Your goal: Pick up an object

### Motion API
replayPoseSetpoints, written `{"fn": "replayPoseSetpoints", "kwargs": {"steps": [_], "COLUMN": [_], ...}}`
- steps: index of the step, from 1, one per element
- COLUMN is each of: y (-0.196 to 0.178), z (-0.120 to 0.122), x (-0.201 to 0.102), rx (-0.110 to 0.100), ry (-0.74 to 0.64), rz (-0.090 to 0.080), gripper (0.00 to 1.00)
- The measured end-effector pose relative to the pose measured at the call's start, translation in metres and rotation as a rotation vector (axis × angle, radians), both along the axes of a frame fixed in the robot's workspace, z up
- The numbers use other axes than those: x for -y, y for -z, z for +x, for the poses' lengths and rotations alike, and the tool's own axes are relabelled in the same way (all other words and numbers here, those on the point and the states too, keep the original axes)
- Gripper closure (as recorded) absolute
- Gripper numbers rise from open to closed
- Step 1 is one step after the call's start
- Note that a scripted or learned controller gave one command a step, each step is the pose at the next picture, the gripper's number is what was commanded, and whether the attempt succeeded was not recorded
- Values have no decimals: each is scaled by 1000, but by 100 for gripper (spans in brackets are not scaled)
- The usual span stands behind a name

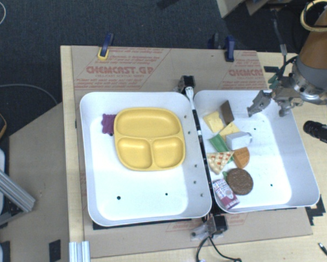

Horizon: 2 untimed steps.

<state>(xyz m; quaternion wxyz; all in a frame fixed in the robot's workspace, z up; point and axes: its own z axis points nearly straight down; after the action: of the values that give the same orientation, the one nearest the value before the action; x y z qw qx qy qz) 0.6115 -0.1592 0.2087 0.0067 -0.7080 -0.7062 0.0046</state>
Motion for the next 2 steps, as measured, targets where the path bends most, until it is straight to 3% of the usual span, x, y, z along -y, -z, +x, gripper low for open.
{"fn": "replayPoseSetpoints", "kwargs": {"steps": [1, 2], "y": [-9, 53], "z": [3, 1], "x": [0, 1], "rx": [15, 12], "ry": [-3, -2], "rz": [-3, -2], "gripper": [0, 0]}}
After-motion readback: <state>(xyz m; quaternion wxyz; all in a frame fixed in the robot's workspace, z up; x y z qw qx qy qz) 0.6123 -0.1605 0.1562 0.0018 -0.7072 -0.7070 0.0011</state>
